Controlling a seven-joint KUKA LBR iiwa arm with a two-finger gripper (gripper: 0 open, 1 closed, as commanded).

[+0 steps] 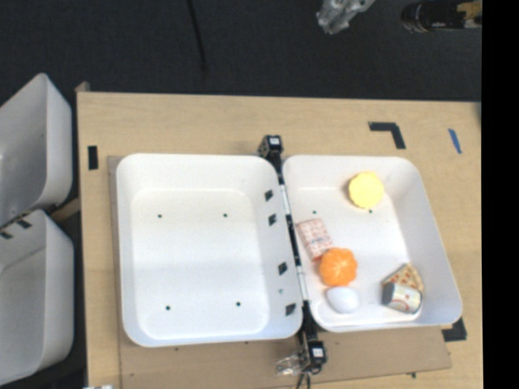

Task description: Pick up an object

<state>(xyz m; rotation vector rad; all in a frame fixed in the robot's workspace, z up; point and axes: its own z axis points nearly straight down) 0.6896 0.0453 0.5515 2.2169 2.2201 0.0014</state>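
Note:
The right bin holds several objects. A yellow round piece lies near its far side. A pink patterned packet sits by the divider, with an orange fruit touching its near side. A white egg-shaped piece rests just in front of the orange. A small patterned cup lies tipped at the near right corner. My gripper hangs high at the top of the view, beyond the bench's far edge and well away from every object, with nothing visibly held.
The left bin adjoins the right one along a clipped divider. White containers stand off the bench's left edge. Black and blue tape marks lie on the wooden bench behind the right bin.

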